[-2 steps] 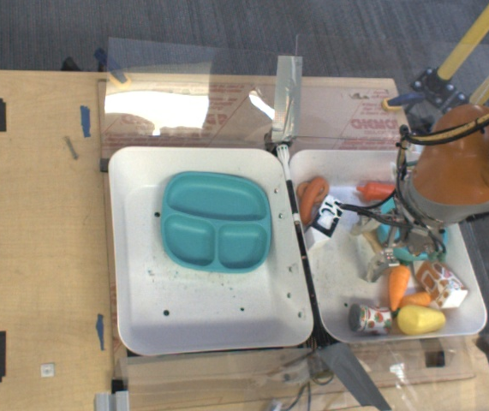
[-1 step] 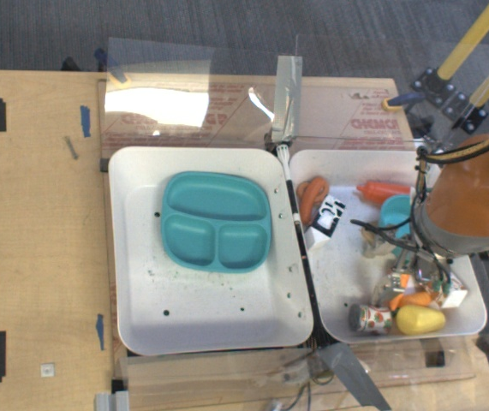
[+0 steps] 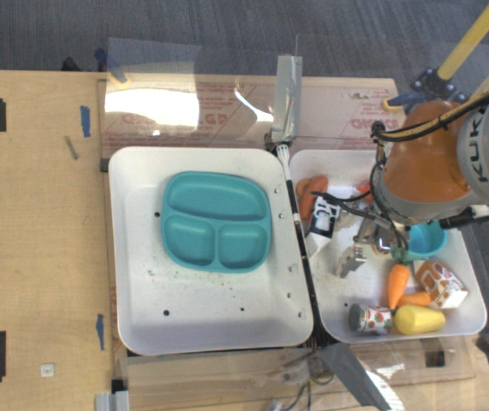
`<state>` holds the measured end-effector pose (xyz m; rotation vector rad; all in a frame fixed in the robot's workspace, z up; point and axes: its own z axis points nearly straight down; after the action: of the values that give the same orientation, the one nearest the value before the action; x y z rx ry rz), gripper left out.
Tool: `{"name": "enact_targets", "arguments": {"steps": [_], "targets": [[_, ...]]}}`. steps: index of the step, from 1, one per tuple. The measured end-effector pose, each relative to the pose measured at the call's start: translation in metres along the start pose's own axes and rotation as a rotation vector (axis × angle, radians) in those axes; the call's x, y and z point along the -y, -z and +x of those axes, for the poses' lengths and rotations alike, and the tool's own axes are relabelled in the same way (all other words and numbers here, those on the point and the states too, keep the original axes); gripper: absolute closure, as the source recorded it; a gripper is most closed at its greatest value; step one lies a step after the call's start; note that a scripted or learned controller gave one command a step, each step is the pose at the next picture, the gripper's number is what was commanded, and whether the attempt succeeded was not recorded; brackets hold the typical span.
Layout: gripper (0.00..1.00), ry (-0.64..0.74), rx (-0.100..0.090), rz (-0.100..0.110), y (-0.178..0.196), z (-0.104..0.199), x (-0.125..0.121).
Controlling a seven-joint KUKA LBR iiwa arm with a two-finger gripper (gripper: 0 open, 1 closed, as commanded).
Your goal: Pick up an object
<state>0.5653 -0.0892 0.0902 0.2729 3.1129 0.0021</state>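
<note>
Carrot [image 3: 396, 284], just below and right of the gripper [image 3: 366, 248], looks light, stiff and smooth; grasp it across its thick middle. The gripper hangs open, holding nothing.

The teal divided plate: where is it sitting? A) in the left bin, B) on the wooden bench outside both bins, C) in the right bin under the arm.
A: the teal divided plate lies flat in the left bin, apart from the toys crowding the right bin.
</note>
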Motion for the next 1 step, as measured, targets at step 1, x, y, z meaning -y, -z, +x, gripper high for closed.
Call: {"name": "enact_targets", "arguments": {"steps": [1], "targets": [[0.0, 0.011, -0.006, 0.003, 0.0002, 0.0307, 0.0701]]}}
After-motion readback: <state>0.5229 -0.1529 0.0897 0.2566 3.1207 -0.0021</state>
